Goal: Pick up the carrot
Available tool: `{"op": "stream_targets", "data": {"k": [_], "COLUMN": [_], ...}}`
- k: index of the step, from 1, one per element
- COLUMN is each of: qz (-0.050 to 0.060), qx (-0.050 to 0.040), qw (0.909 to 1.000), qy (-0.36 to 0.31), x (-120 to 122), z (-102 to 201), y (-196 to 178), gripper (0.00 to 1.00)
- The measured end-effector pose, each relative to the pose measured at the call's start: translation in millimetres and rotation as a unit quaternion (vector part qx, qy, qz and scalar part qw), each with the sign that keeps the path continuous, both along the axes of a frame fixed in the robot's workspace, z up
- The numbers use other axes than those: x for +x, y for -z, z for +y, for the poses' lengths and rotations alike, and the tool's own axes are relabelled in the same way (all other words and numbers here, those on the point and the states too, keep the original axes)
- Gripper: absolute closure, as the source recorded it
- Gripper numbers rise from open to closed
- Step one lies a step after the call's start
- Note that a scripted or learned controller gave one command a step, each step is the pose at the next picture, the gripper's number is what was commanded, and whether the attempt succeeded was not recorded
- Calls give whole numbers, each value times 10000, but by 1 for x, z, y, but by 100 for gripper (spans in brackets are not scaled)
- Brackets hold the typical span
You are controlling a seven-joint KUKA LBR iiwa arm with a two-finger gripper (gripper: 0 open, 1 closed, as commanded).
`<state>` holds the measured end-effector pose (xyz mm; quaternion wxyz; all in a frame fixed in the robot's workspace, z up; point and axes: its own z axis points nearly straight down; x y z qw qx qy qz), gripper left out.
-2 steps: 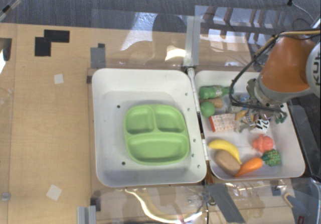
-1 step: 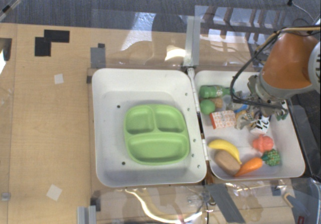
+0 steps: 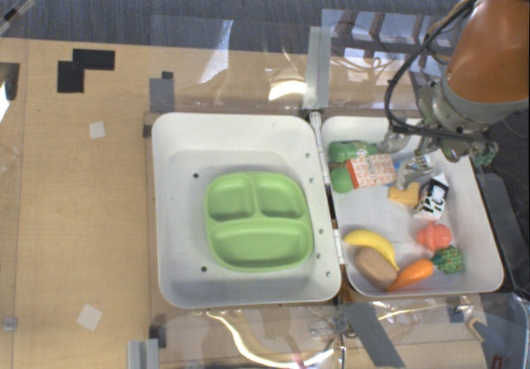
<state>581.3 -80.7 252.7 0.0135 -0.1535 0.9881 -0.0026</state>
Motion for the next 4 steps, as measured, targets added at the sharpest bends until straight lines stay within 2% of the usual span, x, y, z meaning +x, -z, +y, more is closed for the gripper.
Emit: {"op": "stream_targets", "data": {"k": [1, 2, 3, 4], "qz": [71, 127, 114, 81], "qx": [5, 6, -33, -27], "qw": [10000, 9993, 9760, 9767], "qy": [19, -352, -2177, -2144], "x": [-3, -80, -83, 3], "z": [-2, -6, -51, -43], "y": [7, 78, 141, 146], "gripper": [0, 0, 0, 0]}}
